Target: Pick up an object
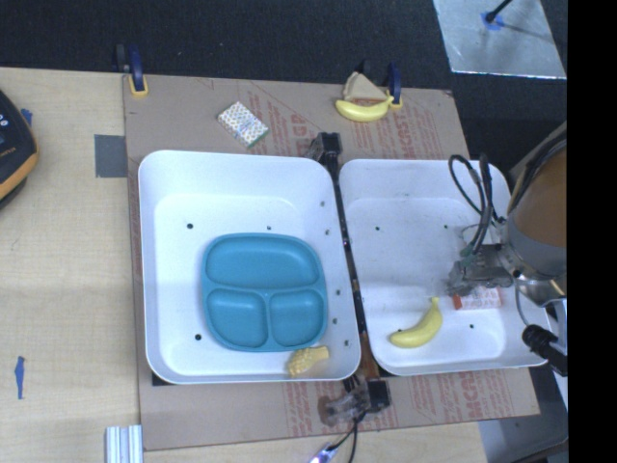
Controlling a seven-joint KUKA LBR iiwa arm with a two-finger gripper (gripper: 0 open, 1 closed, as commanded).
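Note:
A yellow banana (418,327) lies near the front of the right bin (405,201). A small white and red item (479,300) rests just to its right on the bin floor. My gripper (471,276) hangs low over the right side of that bin, right above the small item and a short way right of the banana. In the left bin (164,201) sits a blue sectioned plate (262,290), with a small yellow corn-like piece (308,359) at the bin's front edge.
Outside the bins on the cardboard lie another banana with a sandwich-like wedge (363,102) at the back and a small patterned packet (242,122). Black cables (479,196) loop over the right bin's far right side. A yellow and black device (12,152) sits at far left.

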